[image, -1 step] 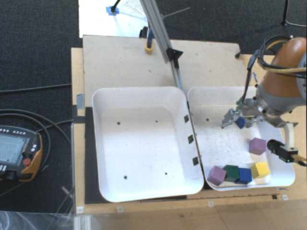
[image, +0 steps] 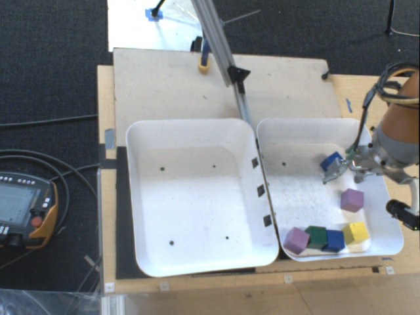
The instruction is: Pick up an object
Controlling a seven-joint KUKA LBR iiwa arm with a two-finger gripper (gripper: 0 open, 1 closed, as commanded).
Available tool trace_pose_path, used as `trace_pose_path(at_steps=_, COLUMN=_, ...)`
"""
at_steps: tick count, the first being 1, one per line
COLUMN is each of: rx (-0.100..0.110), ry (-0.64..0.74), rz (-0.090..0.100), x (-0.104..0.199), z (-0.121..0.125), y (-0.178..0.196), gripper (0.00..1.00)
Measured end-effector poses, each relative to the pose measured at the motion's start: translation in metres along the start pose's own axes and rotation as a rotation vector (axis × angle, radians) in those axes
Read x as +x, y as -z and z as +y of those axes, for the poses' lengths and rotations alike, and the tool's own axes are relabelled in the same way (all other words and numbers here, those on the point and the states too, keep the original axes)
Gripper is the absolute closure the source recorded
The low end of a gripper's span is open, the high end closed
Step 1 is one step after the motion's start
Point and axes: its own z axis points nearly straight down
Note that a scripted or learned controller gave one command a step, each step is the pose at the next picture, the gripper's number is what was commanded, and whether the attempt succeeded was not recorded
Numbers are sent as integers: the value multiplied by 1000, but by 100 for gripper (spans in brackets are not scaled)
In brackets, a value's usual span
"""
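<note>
Reaching in over the right bin (image: 394, 238), the tool (image: 336, 171) sits low beside a blue block (image: 331, 161), which looks to lie right at its fingertips; whether it is clenched on that block or released I cannot tell. Nearer the camera from the tool rests a purple cube (image: 352, 200), and further that way a row of purple, green, blue and yellow blocks along the bin's front wall. To do this well, I judge the tool should centre on the blue block, close squarely, then lift straight up.
</note>
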Motion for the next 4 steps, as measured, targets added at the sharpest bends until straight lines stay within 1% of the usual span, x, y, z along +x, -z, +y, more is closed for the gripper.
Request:
trace_pose_path(at_steps=1, rx=-2, ry=10, rz=1, x=7, z=51, y=-76, gripper=0)
trace_pose_path(at_steps=2, rx=69, ry=-6, rz=2, x=20, z=112, y=-70, gripper=0)
trace_pose_path(at_steps=3, rx=0, ry=4, rz=2, x=-16, z=136, y=-71, gripper=0)
trace_pose_path(at_steps=4, rx=1, ry=9, rz=4, x=36, z=83, y=-72, gripper=0)
